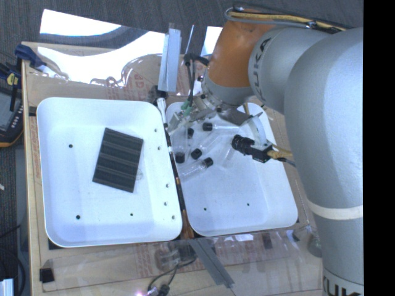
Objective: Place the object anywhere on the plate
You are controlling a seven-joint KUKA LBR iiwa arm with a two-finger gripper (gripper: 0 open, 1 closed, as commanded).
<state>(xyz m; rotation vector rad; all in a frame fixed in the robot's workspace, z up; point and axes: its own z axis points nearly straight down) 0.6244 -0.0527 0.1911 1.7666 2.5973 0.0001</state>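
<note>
The plate (118, 160) is a dark ribbed rectangle lying flat in the middle of the left bin (62, 214). My gripper (192, 150) hangs low over the far left part of the right bin (247, 217), close to the wall between the two bins. It is clear plastic dotted with black screws, and its outline blurs against the white floor. A small greenish bit (185, 106) shows by the wrist at the right bin's far left corner; I cannot tell what it is. The grey arm and orange band (231, 54) hide the right bin's far edge.
The arm's bulky grey links (327, 134) cover the right side of the bench. A black cable connector (247, 145) sticks out beside the gripper. A metal bracket (168, 60) stands behind the bins. A dark device (9, 113) lies at the left edge.
</note>
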